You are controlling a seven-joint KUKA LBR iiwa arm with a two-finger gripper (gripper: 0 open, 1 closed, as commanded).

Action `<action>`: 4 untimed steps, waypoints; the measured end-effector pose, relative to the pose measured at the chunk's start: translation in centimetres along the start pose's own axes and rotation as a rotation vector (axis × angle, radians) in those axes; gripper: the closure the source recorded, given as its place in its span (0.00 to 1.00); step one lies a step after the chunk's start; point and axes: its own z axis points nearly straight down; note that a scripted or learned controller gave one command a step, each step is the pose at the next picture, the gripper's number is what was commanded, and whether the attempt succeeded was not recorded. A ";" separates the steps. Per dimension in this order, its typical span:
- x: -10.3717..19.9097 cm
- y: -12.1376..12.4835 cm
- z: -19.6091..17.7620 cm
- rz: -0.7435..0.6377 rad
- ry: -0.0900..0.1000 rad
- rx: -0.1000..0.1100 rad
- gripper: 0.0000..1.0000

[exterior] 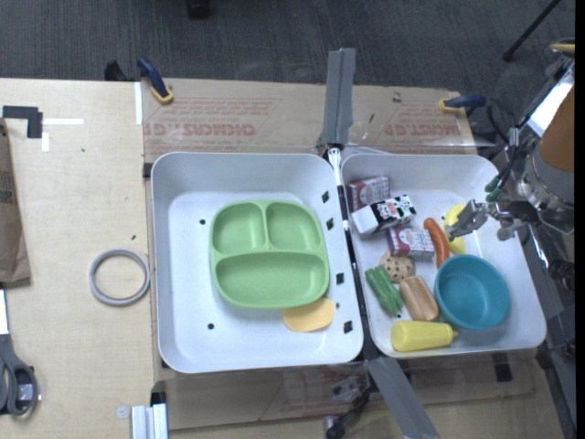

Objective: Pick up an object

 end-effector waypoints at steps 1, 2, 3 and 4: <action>-1.4 3.2 11.4 -0.042 -0.001 -0.004 0.00; -2.5 6.8 12.0 -0.011 -0.003 -0.013 0.00; -2.6 6.8 11.0 -0.010 -0.004 -0.016 1.00; 4.3 9.5 1.9 0.188 -0.001 -0.002 1.00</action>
